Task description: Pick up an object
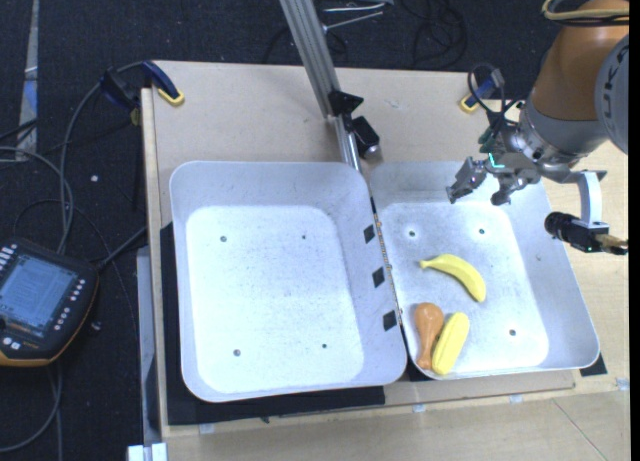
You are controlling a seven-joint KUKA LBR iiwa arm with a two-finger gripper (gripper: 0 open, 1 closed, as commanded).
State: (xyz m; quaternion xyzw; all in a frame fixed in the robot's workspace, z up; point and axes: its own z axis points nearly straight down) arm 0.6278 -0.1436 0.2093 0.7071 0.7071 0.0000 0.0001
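I am looking down at a slant on a wooden bench carrying 2 shallow white bins side by side. My claw is hanging over the far edge of the right bin, below my grey wrist and its orange band. Its 2 fingers are standing spread apart, with nothing between them.

The left bin is lying beside it, with no object in it. All 3 candidate objects are sitting in the right bin, well apart from my claw and nearer the camera. A yellow banana is lying alone near the bin's middle, curved, with its thin stem pointing toward the left bin. Nearer the front rim, a yellow corn cob is lying just beside an orange drumstick-shaped toy; the 2 seem to be touching along their lengths.

I am judging these to be toy food: light, fairly stiff, smooth-skinned and a little slippery, and not fragile. The banana is looking like my easiest pick, since it is lying clear of everything else. I would be closing across its thick middle, fingers set crosswise to its length, avoiding the tapering ends where it could squirt out. The corn and drumstick are crowding each other, so a finger may not fit between them.
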